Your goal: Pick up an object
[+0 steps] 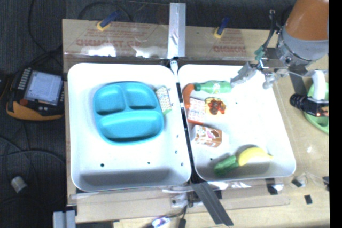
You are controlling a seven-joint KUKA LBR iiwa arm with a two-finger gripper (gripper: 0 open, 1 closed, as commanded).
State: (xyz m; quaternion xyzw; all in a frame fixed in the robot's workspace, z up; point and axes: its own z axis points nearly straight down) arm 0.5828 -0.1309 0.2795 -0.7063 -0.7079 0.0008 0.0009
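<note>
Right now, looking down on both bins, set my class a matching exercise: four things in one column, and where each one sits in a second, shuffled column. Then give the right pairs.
Things:
1. blue divided plate
2. green bottle
3. yellow banana-shaped toy
4. gripper

Places:
A. near front edge of right bin
B. middle of left bin
C. over back right part of right bin
D. back of right bin, lying on its side

Pairs: 1-B, 2-D, 3-A, 4-C
</note>
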